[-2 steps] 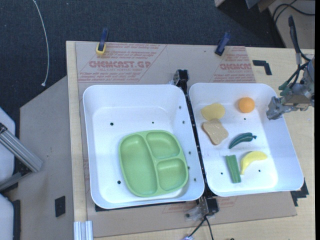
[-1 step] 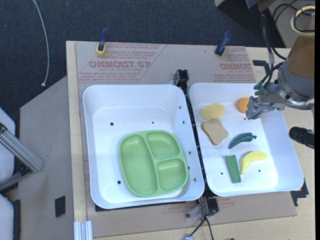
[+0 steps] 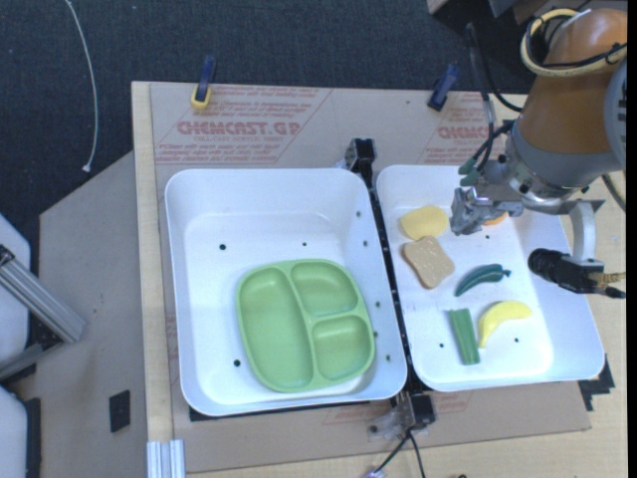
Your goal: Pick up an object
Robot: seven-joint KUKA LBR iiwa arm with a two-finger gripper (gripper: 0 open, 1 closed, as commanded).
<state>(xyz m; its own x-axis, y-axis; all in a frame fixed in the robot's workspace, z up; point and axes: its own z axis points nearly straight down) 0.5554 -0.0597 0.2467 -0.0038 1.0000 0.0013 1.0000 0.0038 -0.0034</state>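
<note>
As the gripper [image 3: 472,213] hung by the yellow piece [image 3: 423,221], fingers too blurry to tell, it needed to drop straight down

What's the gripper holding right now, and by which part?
Cannot be told. The gripper sits low in the right bin, beside the yellow piece, with something orange at its tip; no grasp is visible.

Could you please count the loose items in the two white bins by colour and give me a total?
Green: 3 – divided green plastic plate, dark green curved pepper-shaped toy, flat green rectangular stick
Yellow: 2 – yellow banana-shaped toy, pale yellow wedge-shaped block
Tan: 1 – tan bread-slice-shaped toy
Orange: 1 – small orange piece, partly hidden under the gripper
Total: 7
</note>
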